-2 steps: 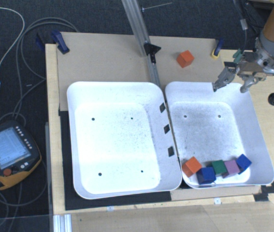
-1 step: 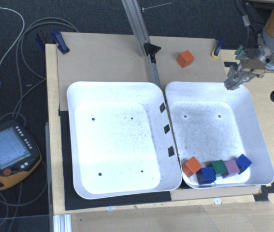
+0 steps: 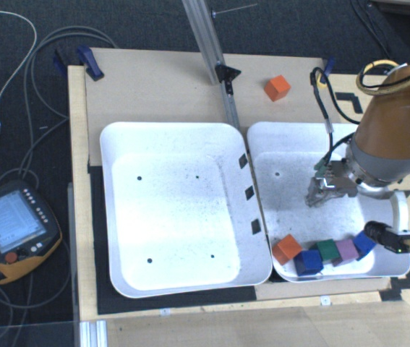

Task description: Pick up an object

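Gripper (image 3: 324, 190): mine, hovering above bare floor of the right bin (image 3: 284, 150); whether it is parted or closed I cannot tell, and nothing shows in its grasp. Nearest items, along the bin's near wall toward my five to seven o'clock: orange cube (image 3: 287, 248), blue cube (image 3: 309, 262), green cube (image 3: 327, 251), purple cube (image 3: 346, 249), second blue cube (image 3: 363, 243). Row's long axis runs three to nine o'clock. Farther, at eleven o'clock on the bench: stray orange cube (image 3: 278, 87).

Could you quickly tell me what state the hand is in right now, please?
Hand: over the right bin, above and apart from the blocks along its near edge; open or closed cannot be told, and nothing shows in its grasp.
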`<state>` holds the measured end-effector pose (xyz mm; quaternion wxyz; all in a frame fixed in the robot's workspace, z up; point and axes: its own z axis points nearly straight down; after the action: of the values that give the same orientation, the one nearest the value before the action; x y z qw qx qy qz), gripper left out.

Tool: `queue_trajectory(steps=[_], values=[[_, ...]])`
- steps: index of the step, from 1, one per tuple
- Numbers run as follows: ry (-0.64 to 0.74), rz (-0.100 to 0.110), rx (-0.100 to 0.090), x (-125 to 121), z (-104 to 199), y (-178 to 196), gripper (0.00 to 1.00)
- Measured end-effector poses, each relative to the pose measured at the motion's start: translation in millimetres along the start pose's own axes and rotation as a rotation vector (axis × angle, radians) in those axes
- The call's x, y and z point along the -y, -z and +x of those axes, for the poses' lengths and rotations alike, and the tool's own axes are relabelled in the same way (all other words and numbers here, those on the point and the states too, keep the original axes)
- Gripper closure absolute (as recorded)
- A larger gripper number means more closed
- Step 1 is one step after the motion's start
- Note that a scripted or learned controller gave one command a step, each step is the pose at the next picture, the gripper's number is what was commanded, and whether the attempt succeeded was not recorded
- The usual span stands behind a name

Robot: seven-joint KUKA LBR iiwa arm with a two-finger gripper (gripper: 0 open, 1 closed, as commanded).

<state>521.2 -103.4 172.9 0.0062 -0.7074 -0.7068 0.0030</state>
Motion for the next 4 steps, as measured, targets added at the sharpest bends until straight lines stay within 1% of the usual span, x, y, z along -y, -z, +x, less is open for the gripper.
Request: queue_trajectory(steps=[1,2,3,4], values=[[0.002,-0.024,0.008,-41,-26,78,1.00],[0.001,-0.003,0.000,32,17,38,1.00],[-0.001,-0.024,0.008,21,-31,145,1.00],[0.008,-0.006,0.000,40,36,97,1.00]])
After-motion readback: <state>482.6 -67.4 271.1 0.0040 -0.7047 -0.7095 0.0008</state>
